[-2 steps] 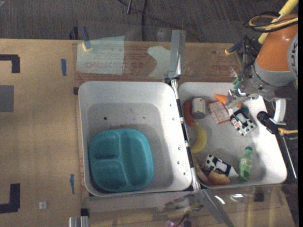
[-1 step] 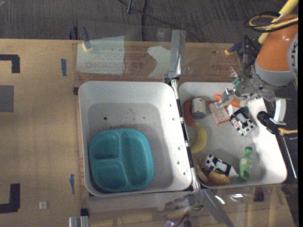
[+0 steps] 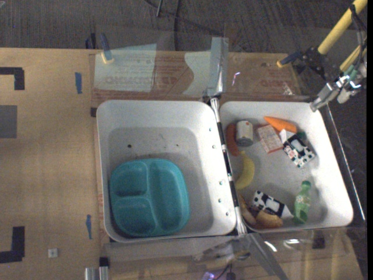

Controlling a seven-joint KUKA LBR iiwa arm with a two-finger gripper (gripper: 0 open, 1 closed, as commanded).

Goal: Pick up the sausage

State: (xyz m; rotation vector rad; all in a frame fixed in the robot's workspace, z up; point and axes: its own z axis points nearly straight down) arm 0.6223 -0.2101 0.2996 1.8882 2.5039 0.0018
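Metal gripper [image 3: 342, 89]: at top right, over the far right corner of the right bin [image 3: 344, 179]; holds nothing; too small and blurred to tell its opening.
Arm: parked up and out at the bin's edge, probably so the camera sees all the contents.
Sausage [image 3: 232, 139]: reddish-brown, lies lengthwise against the right bin's left wall, far half; touches the can [image 3: 245, 132] on its right.
Banana [image 3: 247, 171]: just below the sausage, same wall.
Carrot [image 3: 281, 123]: far side, between can and gripper.
Other clutter: box [image 3: 268, 138], cow-print toys [image 3: 299, 149], green bottle [image 3: 302, 202], all loose, as if dumped.
Left bin [image 3: 152, 118]: teal tray [image 3: 149, 197] at its near end.
Risk: wall and can crowd the sausage, likely leaving tight finger room.
Progress: pick not yet begun.
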